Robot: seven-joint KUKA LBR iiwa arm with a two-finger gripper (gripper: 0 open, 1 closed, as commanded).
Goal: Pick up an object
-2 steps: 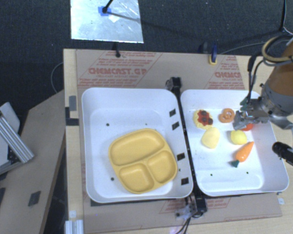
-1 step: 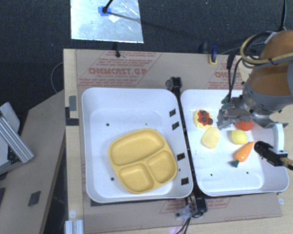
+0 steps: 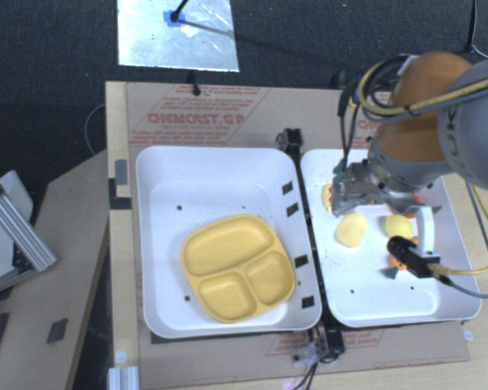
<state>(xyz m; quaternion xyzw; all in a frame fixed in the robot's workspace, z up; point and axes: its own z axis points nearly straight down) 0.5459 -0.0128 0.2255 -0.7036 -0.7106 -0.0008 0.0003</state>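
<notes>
The claw (image 3: 354,187) hangs low over the far left part of the right bin (image 3: 366,303); how it is set cannot be told. A yellow piece (image 3: 350,230) lies just near of it. The left bin (image 3: 159,218) holds a yellow divided tray (image 3: 237,266).

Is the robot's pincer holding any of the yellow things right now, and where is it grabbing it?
It cannot be told. The pincer hangs low in the right bin, beside a yellow object, but the arm hides its tips, so no hold shows.
</notes>
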